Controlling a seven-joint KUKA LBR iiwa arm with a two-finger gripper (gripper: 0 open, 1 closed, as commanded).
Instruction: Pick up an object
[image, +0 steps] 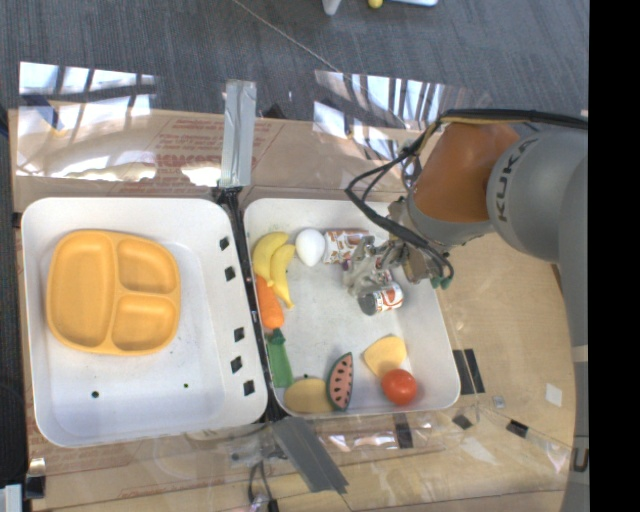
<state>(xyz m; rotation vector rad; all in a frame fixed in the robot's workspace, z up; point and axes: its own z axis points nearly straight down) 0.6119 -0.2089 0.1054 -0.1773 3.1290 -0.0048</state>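
Observation:
My gripper (372, 272) hangs low in the upper middle of the right bin (435, 330), under the orange-banded wrist (462, 185). Right below it lies a small can (384, 298) with a red and white label, on its side. A printed packet (343, 245) lies just left of the gripper, next to a white egg (310, 246). From this angle I cannot make out whether the gripper touches the can.
In the right bin also lie two bananas (270, 260), a carrot (270, 305), a green piece (278, 360), a watermelon slice (342, 381), a yellow wedge (385, 354), a tomato (399, 386) and a yellow lump (309, 395). The left bin (60, 405) holds an orange divided plate (113, 291).

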